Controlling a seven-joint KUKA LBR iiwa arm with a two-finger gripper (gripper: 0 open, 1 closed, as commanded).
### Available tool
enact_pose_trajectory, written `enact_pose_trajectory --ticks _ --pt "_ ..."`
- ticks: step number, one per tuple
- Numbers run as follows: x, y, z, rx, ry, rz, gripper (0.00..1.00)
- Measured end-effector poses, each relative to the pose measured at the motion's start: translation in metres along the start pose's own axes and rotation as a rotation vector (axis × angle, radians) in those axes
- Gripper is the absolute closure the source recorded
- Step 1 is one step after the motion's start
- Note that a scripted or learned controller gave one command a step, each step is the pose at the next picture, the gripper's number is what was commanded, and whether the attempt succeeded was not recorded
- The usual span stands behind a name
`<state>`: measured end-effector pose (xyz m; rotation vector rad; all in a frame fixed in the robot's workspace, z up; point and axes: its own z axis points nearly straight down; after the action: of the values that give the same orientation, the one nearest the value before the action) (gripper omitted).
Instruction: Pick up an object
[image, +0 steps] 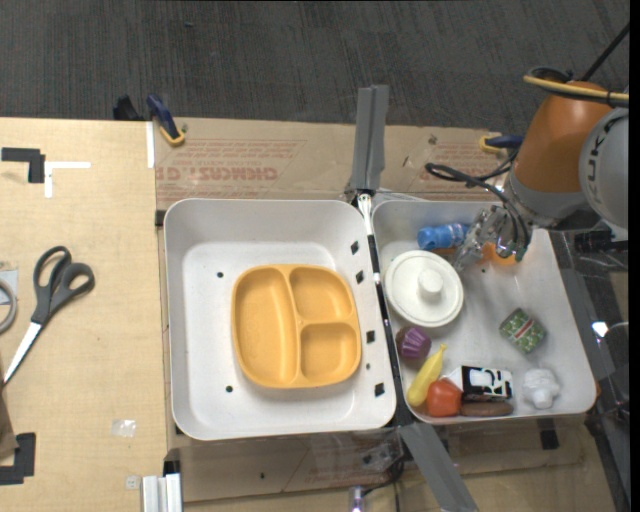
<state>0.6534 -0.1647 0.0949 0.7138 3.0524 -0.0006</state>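
The gripper (497, 238) hangs low over the far end of the right bin (567, 330), at about one o'clock from the white lidded pot (426, 288), with a small orange object (499, 252) right at its tip and a blue object (438, 236) just beside it at nine o'clock. Its state cannot be told from this slanted view, nor whether the orange piece is actually caught, so the pick looks underway at best. The other candidates crowd the near end: a purple piece (412, 343), a yellow banana-like toy (428, 372), a red piece (443, 398), a black-and-white block (487, 381) and a green packet (522, 329). The yellow divided tray (297, 325) sits alone in the left bin (190, 330), probably as a drop spot.
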Motion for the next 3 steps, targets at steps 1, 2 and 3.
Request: enact_pose_trajectory --ticks 1,2,3 --pt "0.028 0.011 0.001 0.001 0.002 0.08 0.0" --pt "0.046 0.055 0.002 0.002 0.004 0.276 0.0" --pt "0.125 -0.003 0.001 0.002 0.002 0.26 0.0"
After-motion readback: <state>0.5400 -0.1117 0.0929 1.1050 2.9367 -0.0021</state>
